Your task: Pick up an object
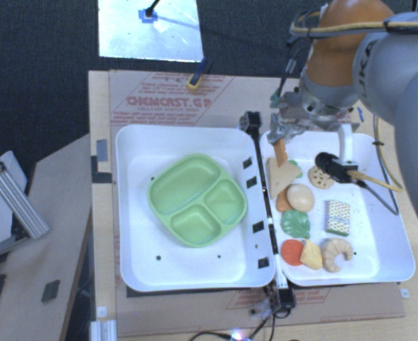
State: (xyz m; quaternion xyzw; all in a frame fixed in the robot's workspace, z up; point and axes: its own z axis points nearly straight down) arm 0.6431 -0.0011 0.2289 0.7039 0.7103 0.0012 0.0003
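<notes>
My gripper (pixel 279 138) hangs over the far left corner of the right bin (pixel 389 258). Just below it a thin orange stick-shaped toy (pixel 280 152) points up towards it, its lower end at a tan wedge-shaped toy (pixel 284 177). Whether the stick is held cannot be seen. Nearer the front lie a round beige bun (pixel 301 197), a green leafy piece (pixel 295 224), a red tomato slice (pixel 292 251), a yellow cheese wedge (pixel 311 256), a pale croissant (pixel 336 253), a small patterned box (pixel 338 217) and a speckled cookie (pixel 321 178).
The left bin (pixel 134 254) holds a green divided plate (pixel 196 199). A black-clipped divider (pixel 262 197) runs between the two bins. Behind the bins, a cardboard sheet (pixel 169 101) covers the bench.
</notes>
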